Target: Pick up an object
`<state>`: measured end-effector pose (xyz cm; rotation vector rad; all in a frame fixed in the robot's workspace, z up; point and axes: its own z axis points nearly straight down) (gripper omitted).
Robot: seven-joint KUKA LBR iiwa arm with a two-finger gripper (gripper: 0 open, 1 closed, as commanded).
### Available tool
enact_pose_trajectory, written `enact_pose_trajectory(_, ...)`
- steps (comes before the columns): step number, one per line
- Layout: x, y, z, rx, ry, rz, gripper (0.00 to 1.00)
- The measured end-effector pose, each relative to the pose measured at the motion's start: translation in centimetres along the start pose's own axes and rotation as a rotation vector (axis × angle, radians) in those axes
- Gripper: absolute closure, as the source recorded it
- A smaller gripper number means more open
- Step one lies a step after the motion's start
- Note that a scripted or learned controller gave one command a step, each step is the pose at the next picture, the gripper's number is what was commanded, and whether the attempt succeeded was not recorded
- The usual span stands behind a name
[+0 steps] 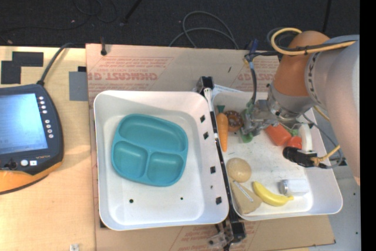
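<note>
My gripper (252, 124) is lowered into the back of the right bin (329, 200), under the grey arm with its orange band (296, 70). Its tip is right over a small green item (246, 137) and beside a brown lumpy object (234, 120). An orange carrot (222, 131) lies along the bin's left wall. A red-orange piece (279, 134) sits just right of the gripper. Nearer the front are a beige round object (239, 170), a yellow banana (271, 194) and a pale wedge (247, 200).
The left bin (111, 197) holds a teal divided plate (150, 149). A clear packet with a grey cap (292, 187) lies at the right bin's front right. A black cable (302, 156) hangs off the arm. A teach pendant (26, 126) rests on the bench at left.
</note>
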<state>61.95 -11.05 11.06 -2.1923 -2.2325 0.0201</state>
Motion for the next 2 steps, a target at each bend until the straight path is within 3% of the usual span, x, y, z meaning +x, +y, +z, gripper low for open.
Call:
enact_pose_trajectory(1,0.06,0.0,0.02,0.001,0.0,-0.003,0.0)
enact_pose_trajectory(2,0.05,-0.04,-0.82,0.004,0.0,-0.007,1.0)
